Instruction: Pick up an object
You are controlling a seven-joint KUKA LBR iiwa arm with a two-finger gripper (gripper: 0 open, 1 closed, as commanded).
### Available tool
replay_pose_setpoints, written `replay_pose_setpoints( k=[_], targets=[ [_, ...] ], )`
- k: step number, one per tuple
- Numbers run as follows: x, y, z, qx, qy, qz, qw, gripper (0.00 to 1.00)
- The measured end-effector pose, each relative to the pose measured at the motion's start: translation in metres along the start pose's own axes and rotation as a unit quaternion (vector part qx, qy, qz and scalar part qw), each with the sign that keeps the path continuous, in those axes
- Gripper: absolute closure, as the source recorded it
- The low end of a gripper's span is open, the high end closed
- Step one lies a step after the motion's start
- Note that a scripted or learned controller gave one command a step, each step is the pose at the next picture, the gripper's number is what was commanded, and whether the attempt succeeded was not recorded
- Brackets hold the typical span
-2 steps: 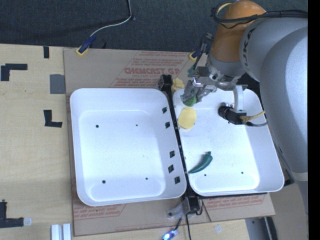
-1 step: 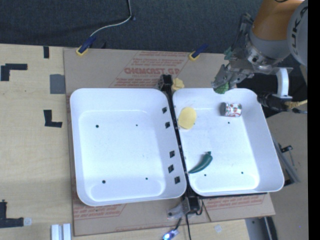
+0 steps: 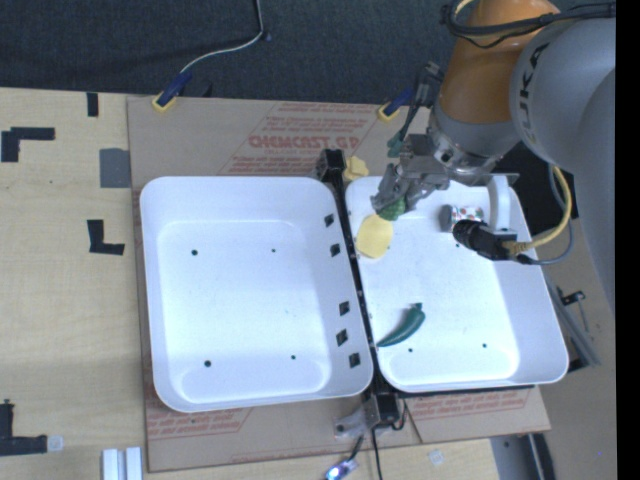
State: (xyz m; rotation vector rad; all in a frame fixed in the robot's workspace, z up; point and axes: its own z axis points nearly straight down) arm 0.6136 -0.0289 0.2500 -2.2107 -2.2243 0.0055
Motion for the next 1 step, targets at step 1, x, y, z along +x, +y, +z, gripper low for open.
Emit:
replay_pose_setpoints(
  k=[1],
  targets=[
    [0.1122, -0.0583, -0.0501, -0.003, 0.002, -0.004, 1.0, 1.0]
  ],
)
